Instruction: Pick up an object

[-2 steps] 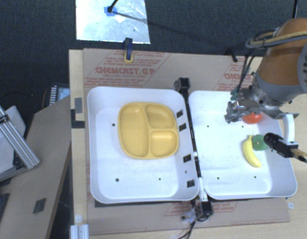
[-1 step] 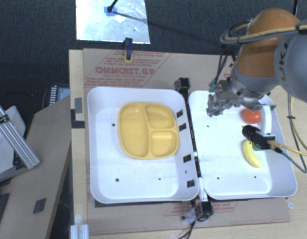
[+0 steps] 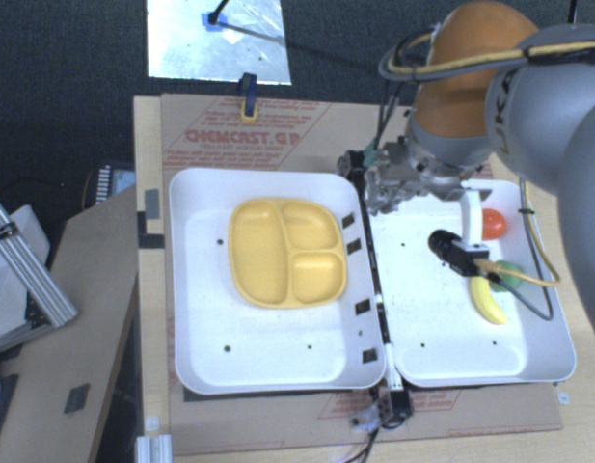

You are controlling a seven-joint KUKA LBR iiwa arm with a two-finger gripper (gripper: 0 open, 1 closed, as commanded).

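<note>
Dark flooring surrounds a bench topped with printed cardboard [image 3: 278, 133], and on it sit two shallow white bins side by side. The grey arm [image 3: 557, 95] with its orange band reaches in from the right and covers the upper right of the scene.

The left bin [image 3: 196, 287] holds a yellow divided plate [image 3: 285, 252], lying flat near its middle. The right bin [image 3: 442, 340] is mostly bare floor, with its small things gathered along the right side.

The gripper [image 3: 386, 189] hangs over the top left corner of the right bin, close to the wall shared by the bins. Whether it is open or closed cannot be told from this angle, and nothing can be seen in its hold.

The likeliest thing to pick is the banana [image 3: 487, 302], lying on the floor of the right bin near its right wall, well apart from the gripper. Its long axis runs roughly top to bottom in the view, slanting a little rightward toward the lower end. It looks light, probably a smooth toy, so it may slip; closing across the narrow width at mid-length seems safest.

A red-orange round thing [image 3: 494, 224] lies above it, and a small green thing [image 3: 510, 272] sits just beside the banana's upper end, which could crowd a grasp there.
</note>
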